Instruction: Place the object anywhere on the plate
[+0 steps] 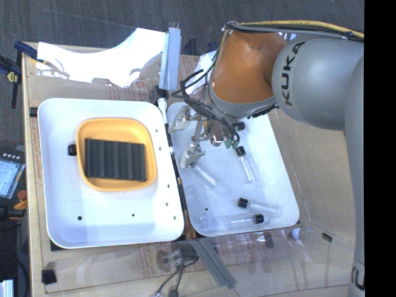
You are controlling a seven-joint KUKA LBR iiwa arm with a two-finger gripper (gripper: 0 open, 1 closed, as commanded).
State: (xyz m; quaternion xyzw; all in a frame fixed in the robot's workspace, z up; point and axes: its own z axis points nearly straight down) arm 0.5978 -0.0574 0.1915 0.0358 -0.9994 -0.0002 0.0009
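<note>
Camera view: we are hovering our jaws [213, 135], state unclear, over clear capped tubes [245, 164]; yellow rectangular plate [114, 132] waiting at nine o'clock.

Off-task items around the bins

A handheld device [10, 177] lies at the surface's left edge; cables [175, 277] trail along the near side.

Glossy white plastic bins [55, 228], matt yellow plastic plate [114, 132] with black ribbed insert [116, 159], clear glassy tubes [247, 166], smooth grey-and-orange arm casing [309, 79].
</note>
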